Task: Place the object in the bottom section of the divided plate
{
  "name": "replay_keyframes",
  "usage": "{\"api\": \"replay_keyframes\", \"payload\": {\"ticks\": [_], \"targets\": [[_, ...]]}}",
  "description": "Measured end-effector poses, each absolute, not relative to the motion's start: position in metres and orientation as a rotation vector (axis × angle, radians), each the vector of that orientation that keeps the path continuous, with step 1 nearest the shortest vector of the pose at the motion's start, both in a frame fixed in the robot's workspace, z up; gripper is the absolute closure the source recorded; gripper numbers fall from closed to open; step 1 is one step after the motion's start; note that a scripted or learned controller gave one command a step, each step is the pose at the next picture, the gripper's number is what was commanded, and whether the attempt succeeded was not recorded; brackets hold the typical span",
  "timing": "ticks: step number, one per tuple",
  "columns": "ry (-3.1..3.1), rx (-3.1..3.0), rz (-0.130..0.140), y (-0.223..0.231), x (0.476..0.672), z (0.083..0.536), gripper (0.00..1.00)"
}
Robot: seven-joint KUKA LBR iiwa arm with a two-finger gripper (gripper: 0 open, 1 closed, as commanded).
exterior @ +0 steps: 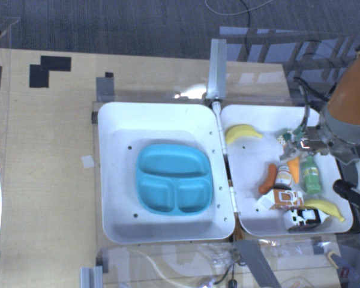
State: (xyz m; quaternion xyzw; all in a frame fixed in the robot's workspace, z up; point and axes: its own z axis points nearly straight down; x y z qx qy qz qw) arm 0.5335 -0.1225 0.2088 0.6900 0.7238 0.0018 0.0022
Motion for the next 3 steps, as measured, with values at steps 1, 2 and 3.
{"api": "replay_keyframes", "payload": {"ticks": [1, 2, 3], "targets": [[2.336, 2.096, 0.004, -0.046, 0.569, 0.185, 1.00], [2.218, 2.223, 0.004, 0.034, 0.579, 0.185, 1.00], [2.218, 2.222, 0.004, 0.034, 0.579, 0.185, 0.00]]}}
